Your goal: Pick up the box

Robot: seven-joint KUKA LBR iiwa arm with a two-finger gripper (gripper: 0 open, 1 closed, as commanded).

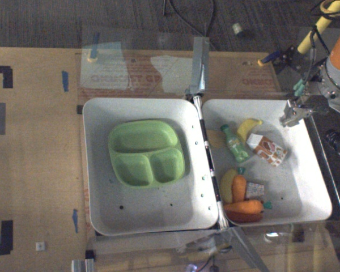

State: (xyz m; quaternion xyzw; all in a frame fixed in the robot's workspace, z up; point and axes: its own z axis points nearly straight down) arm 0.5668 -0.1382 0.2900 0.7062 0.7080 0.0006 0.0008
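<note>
The box (267, 149), a small white and orange-brown carton, lies tilted in the upper middle of the right bin (311, 180). My gripper (293, 116) hangs at that bin's upper right edge, up and to the right of the box and apart from it. Its metal fingers point down and left, and nothing shows between them.
Beside the box lie a green bottle (234, 144) and a yellow piece (248, 128). Lower down are a yellow fruit (228, 185), an orange carrot (245, 207), and a small white pack (255, 190). A green divided plate (147, 153) sits in the left bin (102, 208).
</note>
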